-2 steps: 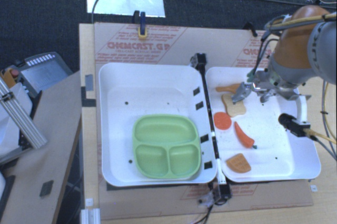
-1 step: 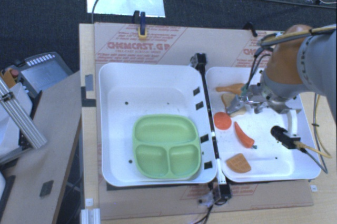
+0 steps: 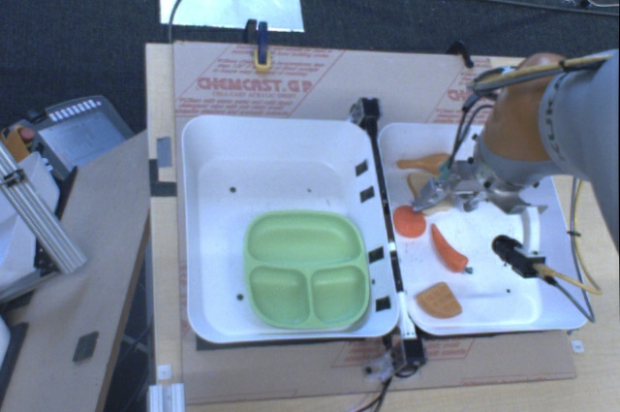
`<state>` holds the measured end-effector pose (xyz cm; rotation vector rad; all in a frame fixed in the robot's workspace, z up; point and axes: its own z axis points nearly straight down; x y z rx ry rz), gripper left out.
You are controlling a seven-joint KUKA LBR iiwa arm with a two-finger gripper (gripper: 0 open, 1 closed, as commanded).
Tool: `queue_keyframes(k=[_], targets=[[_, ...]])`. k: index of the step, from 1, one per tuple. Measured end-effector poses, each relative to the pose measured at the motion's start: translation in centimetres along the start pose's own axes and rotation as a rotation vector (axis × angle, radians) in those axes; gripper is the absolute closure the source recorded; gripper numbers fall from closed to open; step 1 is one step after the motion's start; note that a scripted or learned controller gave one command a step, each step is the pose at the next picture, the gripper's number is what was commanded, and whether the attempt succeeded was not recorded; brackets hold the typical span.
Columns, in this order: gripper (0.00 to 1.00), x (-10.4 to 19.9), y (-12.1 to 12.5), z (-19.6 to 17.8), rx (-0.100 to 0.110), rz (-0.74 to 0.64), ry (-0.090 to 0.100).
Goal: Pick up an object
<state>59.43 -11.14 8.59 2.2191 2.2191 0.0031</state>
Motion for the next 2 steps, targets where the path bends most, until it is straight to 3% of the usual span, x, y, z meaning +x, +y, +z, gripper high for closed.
queue_keyframes(k=[1, 2], targets=[[1.00, 0.0, 0.1, -1.1, -0.001, 0.000, 0.000], [1.00, 0.1, -0.1, -5.5, -0.001, -0.002, 0.000]])
